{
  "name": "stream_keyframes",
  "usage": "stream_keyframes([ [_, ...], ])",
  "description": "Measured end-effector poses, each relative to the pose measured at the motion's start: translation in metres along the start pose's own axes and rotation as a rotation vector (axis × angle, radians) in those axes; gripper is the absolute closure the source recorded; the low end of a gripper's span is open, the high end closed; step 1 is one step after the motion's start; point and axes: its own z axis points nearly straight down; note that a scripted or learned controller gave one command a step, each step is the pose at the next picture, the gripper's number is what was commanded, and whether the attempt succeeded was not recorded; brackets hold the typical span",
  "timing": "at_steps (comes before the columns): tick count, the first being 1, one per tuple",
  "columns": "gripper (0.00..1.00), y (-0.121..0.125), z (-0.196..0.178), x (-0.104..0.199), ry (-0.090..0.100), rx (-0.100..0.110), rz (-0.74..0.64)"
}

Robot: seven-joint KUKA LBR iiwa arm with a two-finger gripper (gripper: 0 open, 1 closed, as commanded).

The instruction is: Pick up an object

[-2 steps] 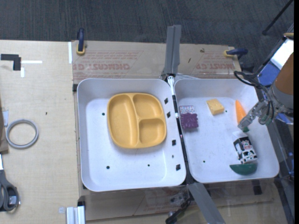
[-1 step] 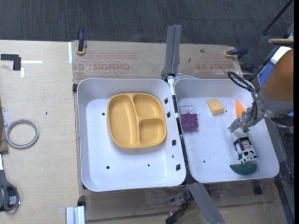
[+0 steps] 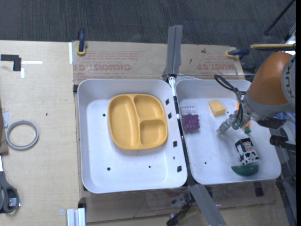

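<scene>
Sponge (image 3: 217,107), purple block (image 3: 190,122) and cow toy (image 3: 246,150) share right bin (image 3: 207,171).

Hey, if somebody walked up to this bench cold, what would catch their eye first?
Probably the yellow three-compartment plastic plate lying in the middle of the left white bin. Next, the grey arm's orange band at the right, its gripper over the right white bin, between a yellow sponge block and a purple studded block.

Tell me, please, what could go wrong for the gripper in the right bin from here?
The gripper hangs over bare floor of the right bin, between the yellow block and the black-and-white toy; closing there would likely grasp nothing. The purple object lies near the divider, perhaps awkward to reach.
</scene>
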Motion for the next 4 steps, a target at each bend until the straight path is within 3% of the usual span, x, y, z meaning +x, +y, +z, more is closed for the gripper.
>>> stream_keyframes([
  [1, 0.0, 0.0, 0.0, 0.0, 0.0, 0.0, 0.0],
  [2, 0.0, 0.073, -0.001, -0.045, -0.003, -0.001, 0.117],
  [3, 1.0, 0.074, -0.012, -0.045, -0.007, -0.002, 0.114],
  [4, 1.0, 0.099, -0.1, 0.025, -0.001, 0.0, 0.363],
])
